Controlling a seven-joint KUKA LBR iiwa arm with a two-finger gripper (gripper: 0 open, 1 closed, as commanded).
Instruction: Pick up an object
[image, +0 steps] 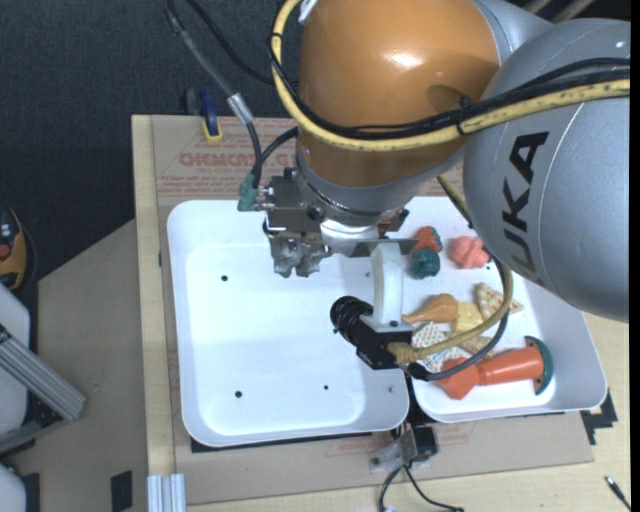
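My gripper (297, 262) hangs over the far middle of the left bin (250, 350), close to its white floor, with no object near it there. The objects lie in the right bin (575, 385). An orange-handled tool with a teal end (500, 369) rests along that bin's front. Behind it are a tan curved piece (436, 309), a beige shell-like piece (489, 298) and a mesh-patterned piece (429, 338). A teal and orange toy (426, 254) and a pink lump (467, 250) sit at the back. The arm hides much of the right bin's far side.
The two bins stand on a brown board (200, 160) with red lettering. A blue and yellow clip (210, 115) sits at the board's far left edge. Metal framing (35, 380) lies off the bench at the left.
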